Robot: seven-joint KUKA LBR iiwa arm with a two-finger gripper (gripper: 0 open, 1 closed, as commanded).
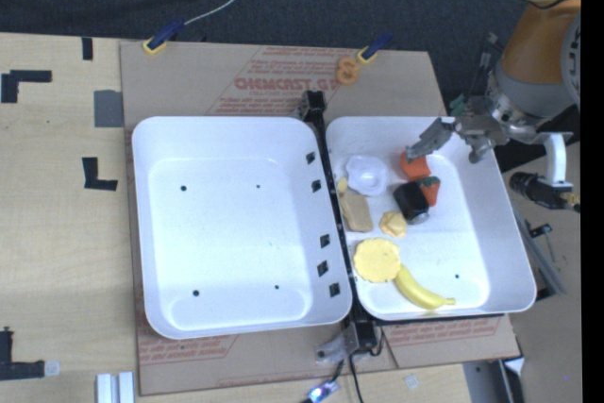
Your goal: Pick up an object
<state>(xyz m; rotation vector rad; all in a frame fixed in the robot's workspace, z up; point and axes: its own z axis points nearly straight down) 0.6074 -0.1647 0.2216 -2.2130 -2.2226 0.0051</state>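
Six items (pixel 382 224) crowd the right bin (pixel 491 250) below the hand (pixel 415 152), grip unclear.

My arm (pixel 545 52) is a thick rounded body, and the broad orange band above my wrist takes up most of what shows of it, with a thin yellowish edge along its top. Below the band the casing turns pale grey and narrows into a silver-grey wrist (pixel 517 113) with dark gaps between its parts. My gripper (pixel 436 139) is grey metal, slim and angular, with small dark fittings where it joins the wrist. A white curved piece, perhaps a cable guide or bracket, hangs by the wrist beside a black knob-like part; the view is too coarse to tell screws or markings.
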